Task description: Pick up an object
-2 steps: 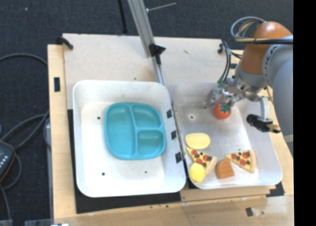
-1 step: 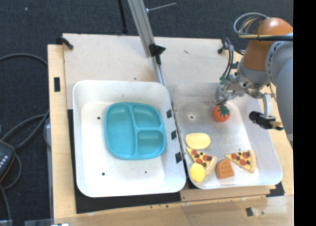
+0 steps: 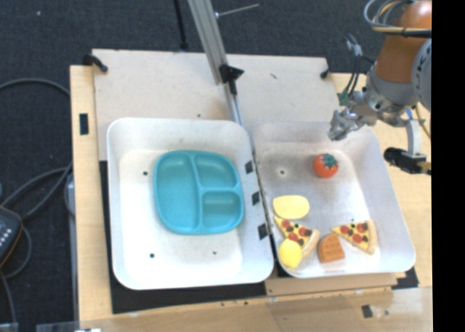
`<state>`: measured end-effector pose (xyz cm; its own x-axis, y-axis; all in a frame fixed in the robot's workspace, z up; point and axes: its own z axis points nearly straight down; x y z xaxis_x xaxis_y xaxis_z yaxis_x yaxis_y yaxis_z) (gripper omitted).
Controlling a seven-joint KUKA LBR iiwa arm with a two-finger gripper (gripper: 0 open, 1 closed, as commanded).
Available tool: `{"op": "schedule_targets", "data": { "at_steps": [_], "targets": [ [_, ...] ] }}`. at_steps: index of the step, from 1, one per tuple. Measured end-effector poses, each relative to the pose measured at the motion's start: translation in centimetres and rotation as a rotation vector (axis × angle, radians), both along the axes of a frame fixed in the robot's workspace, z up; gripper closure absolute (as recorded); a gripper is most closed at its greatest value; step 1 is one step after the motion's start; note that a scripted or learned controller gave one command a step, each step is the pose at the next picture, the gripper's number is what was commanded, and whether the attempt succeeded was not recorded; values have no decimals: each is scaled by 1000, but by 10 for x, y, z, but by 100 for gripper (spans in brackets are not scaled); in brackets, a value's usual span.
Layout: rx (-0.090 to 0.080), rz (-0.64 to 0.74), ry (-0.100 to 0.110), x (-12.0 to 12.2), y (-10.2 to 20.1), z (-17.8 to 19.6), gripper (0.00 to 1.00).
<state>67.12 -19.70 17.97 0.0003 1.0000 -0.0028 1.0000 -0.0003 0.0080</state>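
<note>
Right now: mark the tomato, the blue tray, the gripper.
tomato (image 3: 326,166), camera view, middle of its red body
blue tray (image 3: 197,192), camera view, divider between compartments
gripper (image 3: 338,131), camera view, tip, above right bin's far edge

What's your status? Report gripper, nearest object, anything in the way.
Gripper over right bin's far edge, nothing between fingers seen. Tomato nearest, just below it, untouched. Path to tomato clear; pizza slices farther along.

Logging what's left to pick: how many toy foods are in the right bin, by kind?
Tomato: 1
Pizza slices: 2
Yellow oval piece: 1
Lemon: 1
Orange-brown piece: 1
Total: 6
</note>
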Motion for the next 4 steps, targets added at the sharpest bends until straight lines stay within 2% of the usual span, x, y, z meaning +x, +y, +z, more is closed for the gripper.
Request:
{"op": "schedule_targets", "data": {
  "at_steps": [1, 3, 4],
  "targets": [
    [0, 2, 1, 1, -2, 46, 100],
    [4, 6, 9, -22, 98, 34, 100],
    [4, 7, 8, -21, 148, 33, 100]
  ]
}}
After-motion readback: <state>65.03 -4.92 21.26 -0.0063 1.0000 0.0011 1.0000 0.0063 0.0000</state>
